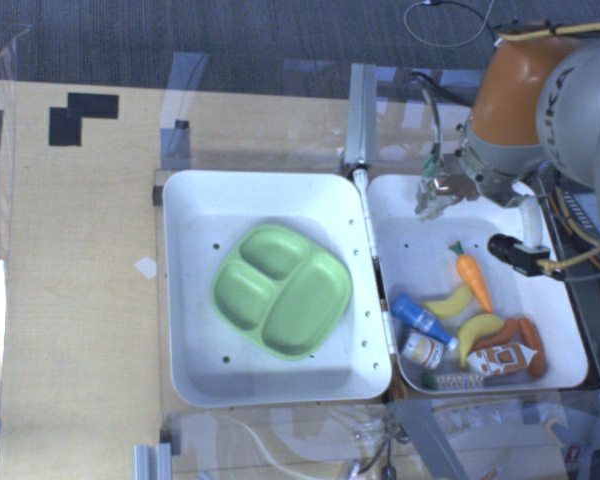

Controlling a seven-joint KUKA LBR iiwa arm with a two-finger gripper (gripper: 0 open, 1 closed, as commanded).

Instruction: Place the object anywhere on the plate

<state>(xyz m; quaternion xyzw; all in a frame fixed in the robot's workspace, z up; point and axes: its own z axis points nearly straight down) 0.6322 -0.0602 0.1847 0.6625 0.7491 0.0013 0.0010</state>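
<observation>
The arm enters over the right bin point(580, 363), with the gripper point(435, 196) hanging above that bin's far left corner. The fingers point(425, 203) point down and appear slightly apart; nothing sits between them. The gripper is empty.

The candidate objects lie heaped in the near half of the right bin, well apart from the gripper: a carrot point(472, 280) toward the middle, two bananas point(450, 303) point(478, 330) just beside it, a blue bottle point(418, 316) and a small can point(423, 349) near the bin's left wall, and a red-brown bottle point(505, 353) at the near edge. Several of these touch or overlap.

The green plate point(283, 290), divided into three compartments, rests in the middle of the left bin point(180, 268) and carries nothing.

The step in hand is judged to be the approach for a pick; no transfer has begun.

Procedure for a sound pick:
1. Select the item with the most free space around it. The carrot, at the far edge of the heap, is the likeliest.
2. Align the fingers across the item's narrow width, not along its length.
3. Descend with the fingers apart, clearing neighbouring items, and close only once both sides are straddled.
4. Lift straight up above the divider between the bins before crossing to the plate.

Risk: a grasp in the crowded near edge may pinch two items or slip off rounded surfaces.
</observation>
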